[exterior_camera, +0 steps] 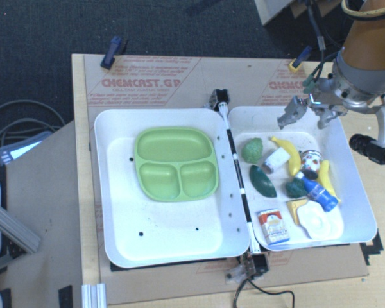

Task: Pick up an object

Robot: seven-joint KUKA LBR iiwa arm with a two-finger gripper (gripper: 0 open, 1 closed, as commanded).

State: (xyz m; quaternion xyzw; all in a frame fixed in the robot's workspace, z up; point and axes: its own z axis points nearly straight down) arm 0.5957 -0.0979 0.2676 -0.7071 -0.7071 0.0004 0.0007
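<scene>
At the front of the right bin (pixel 358 204) sit a small red and white box (pixel 272 226) and a fried egg toy (pixel 317 223), then a blue bottle (pixel 320 193), two bananas (pixel 291 156) and a green ball (pixel 252 149). The left bin (pixel 109 191) holds a green tray (pixel 176 162) (it has three parts). Farther back, the gripper (pixel 310 111) hangs over the right bin's far edge, fingers spread apart and holding nothing.

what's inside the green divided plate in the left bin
Nothing: all three compartments of the light green plastic divided plate look bare. It lies flat in the left shallow white bin, so the bin floor beneath it is covered and cannot be seen.
</scene>
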